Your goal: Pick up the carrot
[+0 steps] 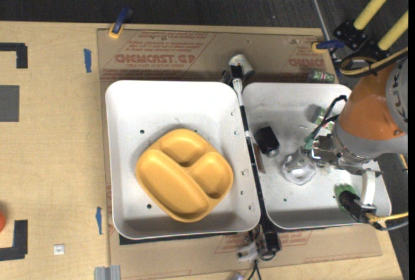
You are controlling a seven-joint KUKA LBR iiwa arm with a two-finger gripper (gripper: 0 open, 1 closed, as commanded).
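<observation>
Your grey arm [373, 120] with its orange band hangs over the right bin [285, 210]. Its claw [299, 167] is low near the bin's middle, and you cannot tell how wide it is open or where the carrot is. A black block [266, 140] lies near that bin's left edge. A yellow plate [185, 174] sits in the left bin [130, 110]. Red letters on the brown board [194, 55] read "CHEMCAST".

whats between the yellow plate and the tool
In the camera view: the bins' adjoining rims and a small black object, between the yellow plate and the tool.
</observation>
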